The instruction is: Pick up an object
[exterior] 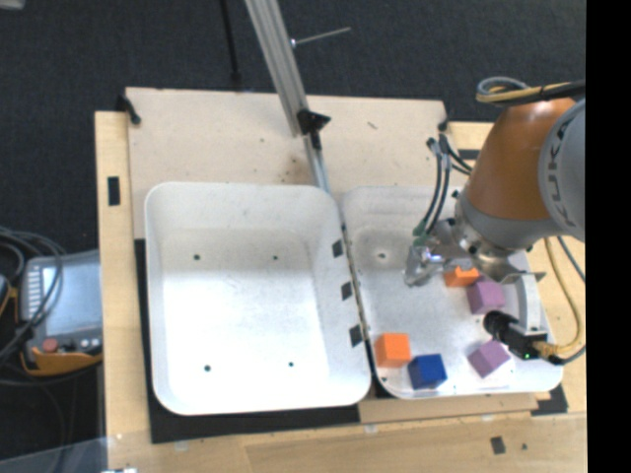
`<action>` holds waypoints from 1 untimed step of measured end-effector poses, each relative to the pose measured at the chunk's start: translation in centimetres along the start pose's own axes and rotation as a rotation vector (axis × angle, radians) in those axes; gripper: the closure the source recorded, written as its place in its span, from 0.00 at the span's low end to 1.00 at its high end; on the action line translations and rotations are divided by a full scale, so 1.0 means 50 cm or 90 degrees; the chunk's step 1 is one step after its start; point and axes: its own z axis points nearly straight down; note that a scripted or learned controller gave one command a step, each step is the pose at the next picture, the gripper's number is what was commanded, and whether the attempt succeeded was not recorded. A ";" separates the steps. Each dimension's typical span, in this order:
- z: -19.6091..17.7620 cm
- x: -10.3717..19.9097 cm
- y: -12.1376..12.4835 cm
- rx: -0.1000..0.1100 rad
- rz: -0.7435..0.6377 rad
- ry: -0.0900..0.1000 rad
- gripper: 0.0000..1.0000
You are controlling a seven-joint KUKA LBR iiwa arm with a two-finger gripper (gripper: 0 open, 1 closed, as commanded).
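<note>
Arm bends over right bin (pincer low).

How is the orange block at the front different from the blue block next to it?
The orange cube-shaped block is bright orange; the blue cube-shaped block is dark blue. The orange block sits closer to the wall between the two bins, while the blue block lies nearer the right white bin's front rim. The orange block sits a little farther back than the blue one. Both are small cubes of similar size, lying close together.
</note>
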 end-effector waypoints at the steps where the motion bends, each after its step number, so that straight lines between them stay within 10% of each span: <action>1: 0.005 0.090 0.018 0.001 0.001 0.000 1.00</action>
